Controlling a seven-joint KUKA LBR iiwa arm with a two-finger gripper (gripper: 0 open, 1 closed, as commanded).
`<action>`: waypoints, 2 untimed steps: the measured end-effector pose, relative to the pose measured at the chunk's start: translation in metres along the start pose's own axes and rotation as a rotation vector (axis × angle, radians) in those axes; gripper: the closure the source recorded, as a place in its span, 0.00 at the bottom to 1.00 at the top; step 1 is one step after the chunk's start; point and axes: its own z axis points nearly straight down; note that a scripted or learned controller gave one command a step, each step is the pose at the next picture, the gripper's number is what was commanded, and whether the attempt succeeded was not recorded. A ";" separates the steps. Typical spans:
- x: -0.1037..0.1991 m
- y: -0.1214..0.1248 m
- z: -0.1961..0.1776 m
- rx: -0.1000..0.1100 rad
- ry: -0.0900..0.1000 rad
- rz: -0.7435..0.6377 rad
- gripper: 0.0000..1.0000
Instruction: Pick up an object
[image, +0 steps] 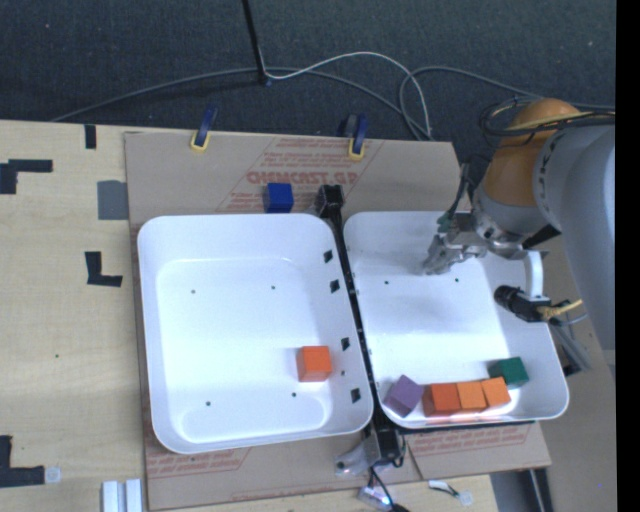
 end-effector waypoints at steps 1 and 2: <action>-0.003 -0.002 -0.043 -0.003 -0.001 0.001 1.00; -0.004 -0.003 -0.085 -0.003 0.000 0.001 1.00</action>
